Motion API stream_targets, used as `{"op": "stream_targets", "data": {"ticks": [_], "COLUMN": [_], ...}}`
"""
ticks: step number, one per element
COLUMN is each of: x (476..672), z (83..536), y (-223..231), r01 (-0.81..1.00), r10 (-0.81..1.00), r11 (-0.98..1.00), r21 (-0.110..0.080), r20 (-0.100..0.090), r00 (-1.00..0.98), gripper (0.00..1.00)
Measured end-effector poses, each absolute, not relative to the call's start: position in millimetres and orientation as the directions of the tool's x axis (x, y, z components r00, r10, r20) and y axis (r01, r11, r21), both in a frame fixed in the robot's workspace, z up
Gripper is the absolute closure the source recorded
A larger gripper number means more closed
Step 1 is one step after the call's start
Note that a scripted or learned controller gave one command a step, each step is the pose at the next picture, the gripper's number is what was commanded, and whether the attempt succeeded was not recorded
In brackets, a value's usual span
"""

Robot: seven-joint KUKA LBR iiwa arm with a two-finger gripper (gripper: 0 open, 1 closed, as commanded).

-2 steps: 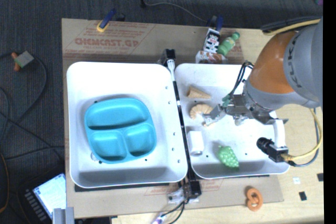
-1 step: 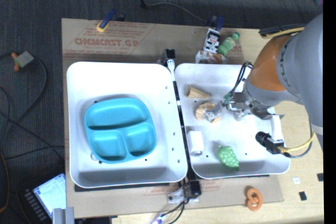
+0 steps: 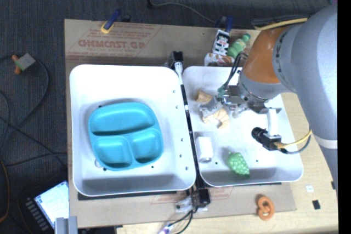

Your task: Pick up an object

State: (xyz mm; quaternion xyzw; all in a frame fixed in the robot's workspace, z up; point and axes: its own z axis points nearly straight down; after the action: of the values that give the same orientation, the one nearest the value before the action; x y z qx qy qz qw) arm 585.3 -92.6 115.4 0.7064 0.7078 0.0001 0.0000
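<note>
Brown bench (image 3: 126, 44) is bearing two white bins; the grey arm's gripper (image 3: 230, 102) is hanging low over small tan pieces (image 3: 215, 113), seemingly choosing one; its grip state is unclear.

A brown bench (image 3: 137, 44) carries two white bins (image 3: 82, 85), side by side; an orange ring (image 3: 265, 206) lies at its five-o'clock corner.
</note>
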Motion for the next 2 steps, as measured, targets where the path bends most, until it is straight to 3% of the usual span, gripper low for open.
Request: {"op": "stream_targets", "data": {"ticks": [1, 2], "x": [584.9, 584.8], "z": [124.8, 124.6], "y": [-94.0, -94.1], "r01": [1.0, 1.0], "r10": [1.0, 1.0], "r11": [0.001, 0.001], "r21": [-0.001, -0.001], "r20": [-0.003, -0.004], "r00": [-0.001, -0.001], "gripper": [1.0, 0.0]}}
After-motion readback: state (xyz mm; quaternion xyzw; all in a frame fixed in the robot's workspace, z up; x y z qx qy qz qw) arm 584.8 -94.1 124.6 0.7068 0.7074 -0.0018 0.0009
